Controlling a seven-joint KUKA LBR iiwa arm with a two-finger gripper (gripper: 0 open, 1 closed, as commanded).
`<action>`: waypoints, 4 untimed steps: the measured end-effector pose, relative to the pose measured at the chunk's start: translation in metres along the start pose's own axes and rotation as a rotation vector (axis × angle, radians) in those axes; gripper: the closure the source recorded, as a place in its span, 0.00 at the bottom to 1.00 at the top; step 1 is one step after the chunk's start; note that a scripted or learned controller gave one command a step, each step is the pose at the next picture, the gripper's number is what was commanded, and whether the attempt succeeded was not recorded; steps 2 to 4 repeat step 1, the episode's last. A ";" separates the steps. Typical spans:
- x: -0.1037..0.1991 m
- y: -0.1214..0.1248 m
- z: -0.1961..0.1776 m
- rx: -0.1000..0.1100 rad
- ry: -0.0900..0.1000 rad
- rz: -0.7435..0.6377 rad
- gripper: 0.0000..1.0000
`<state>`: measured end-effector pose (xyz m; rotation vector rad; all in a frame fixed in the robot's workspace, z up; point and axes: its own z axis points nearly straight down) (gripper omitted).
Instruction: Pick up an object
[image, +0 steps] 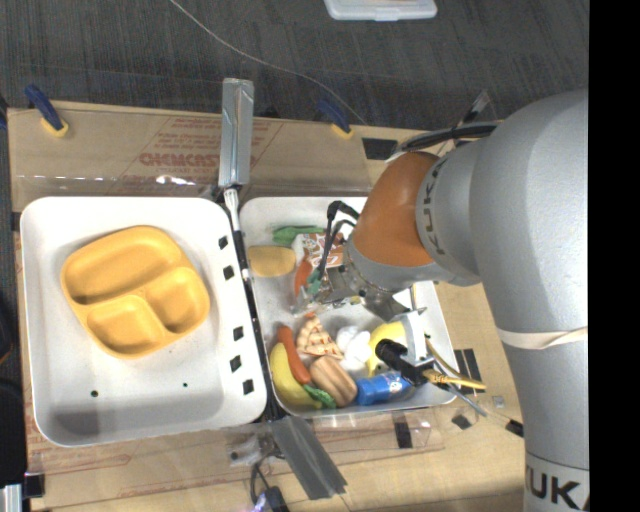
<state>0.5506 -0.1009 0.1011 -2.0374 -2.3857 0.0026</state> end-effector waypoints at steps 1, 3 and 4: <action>0.055 0.070 -0.093 -0.006 -0.001 0.132 1.00; 0.055 0.070 -0.093 -0.006 -0.001 0.132 1.00; 0.055 0.070 -0.093 -0.006 -0.001 0.132 1.00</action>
